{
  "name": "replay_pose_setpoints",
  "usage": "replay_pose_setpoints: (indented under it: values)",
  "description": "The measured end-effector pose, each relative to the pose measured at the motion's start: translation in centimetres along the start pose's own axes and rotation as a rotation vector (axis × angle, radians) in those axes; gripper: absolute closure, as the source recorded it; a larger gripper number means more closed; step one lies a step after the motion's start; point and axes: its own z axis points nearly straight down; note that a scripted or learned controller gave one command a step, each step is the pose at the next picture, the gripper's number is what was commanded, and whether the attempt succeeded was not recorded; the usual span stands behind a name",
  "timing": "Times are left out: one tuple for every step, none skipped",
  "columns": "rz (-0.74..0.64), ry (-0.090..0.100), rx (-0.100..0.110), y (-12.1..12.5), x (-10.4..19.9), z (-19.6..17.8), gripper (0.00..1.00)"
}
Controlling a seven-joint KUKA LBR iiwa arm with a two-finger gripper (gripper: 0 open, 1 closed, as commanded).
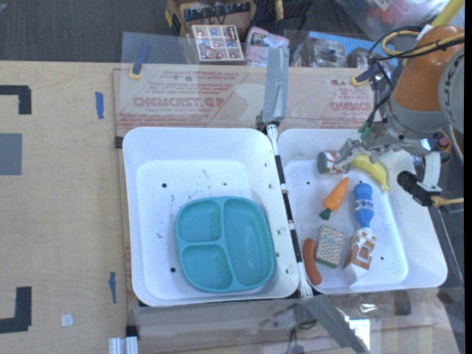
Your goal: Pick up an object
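The right bin (424,275) holds several toy foods: a yellow banana (374,172), an orange carrot (335,195), a blue bottle (363,204), a speckled tan block (330,246), a red sausage (311,261) and a white-and-orange carton (360,251). My gripper (348,155) hangs low over the bin's back part, just left of the banana. A small grey-and-red thing (329,163) lies right at its tip. Whether that thing is gripped or only touching, I cannot make out. The grey arm with its orange band (431,68) rises to the upper right.
The left bin (147,161) carries a teal divided plate (223,243). A cardboard sheet (192,98) and a grey upright strip (276,87) stand behind the bins. Boxes and clutter lie beyond them. Cables (402,43) loop near the wrist.
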Motion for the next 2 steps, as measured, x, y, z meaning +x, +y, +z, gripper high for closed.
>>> replay_pose_setpoints:
  values:
    - [0.001,-0.003,-0.004,0.07,-0.10,-1.02,1.00]
    - [0.001,-0.003,-0.004,0.07,-0.10,-1.02,0.00]
